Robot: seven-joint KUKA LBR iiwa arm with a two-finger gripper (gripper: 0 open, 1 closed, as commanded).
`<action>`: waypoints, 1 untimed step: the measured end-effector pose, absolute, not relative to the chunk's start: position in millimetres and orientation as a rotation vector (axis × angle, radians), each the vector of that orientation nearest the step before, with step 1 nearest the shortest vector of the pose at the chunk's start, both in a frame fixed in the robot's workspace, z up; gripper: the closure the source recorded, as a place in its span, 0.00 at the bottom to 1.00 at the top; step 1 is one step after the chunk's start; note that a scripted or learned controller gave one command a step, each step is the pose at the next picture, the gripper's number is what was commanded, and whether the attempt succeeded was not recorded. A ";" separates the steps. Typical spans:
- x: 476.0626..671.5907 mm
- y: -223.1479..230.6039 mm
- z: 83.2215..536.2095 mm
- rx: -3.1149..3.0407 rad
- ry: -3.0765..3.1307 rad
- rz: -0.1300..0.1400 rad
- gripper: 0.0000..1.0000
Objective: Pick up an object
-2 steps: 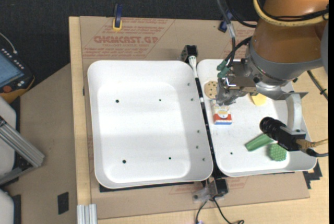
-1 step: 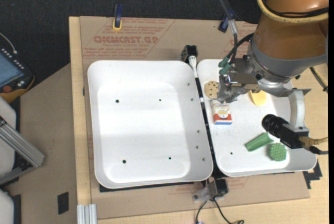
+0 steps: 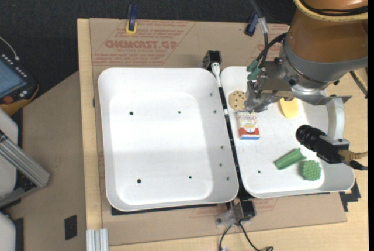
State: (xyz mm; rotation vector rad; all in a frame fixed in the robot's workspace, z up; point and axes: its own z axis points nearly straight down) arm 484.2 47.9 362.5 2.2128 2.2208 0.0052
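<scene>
My gripper (image 3: 255, 105) hangs low over the left part of the right bin (image 3: 263, 182), coming down from the grey and orange arm. Just below its tip lies a small red, white and blue box (image 3: 249, 126), whose far end meets the gripper tip. A round tan biscuit-like disc (image 3: 236, 98) lies to the gripper's left, close by. On its right sits a yellow block (image 3: 288, 108), partly hidden by the wrist. Nearer the front are a green cylinder (image 3: 288, 158) and a green knobbly ball (image 3: 311, 169).
The left bin (image 3: 158, 133) lies beside the right one, with a black divider strip (image 3: 225, 121) between them. Both rest on a cardboard sheet (image 3: 146, 39) held by blue clamps (image 3: 132, 20) at the back edge.
</scene>
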 end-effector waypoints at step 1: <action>479.6 73.4 406.6 2.215 2.223 0.008 1.00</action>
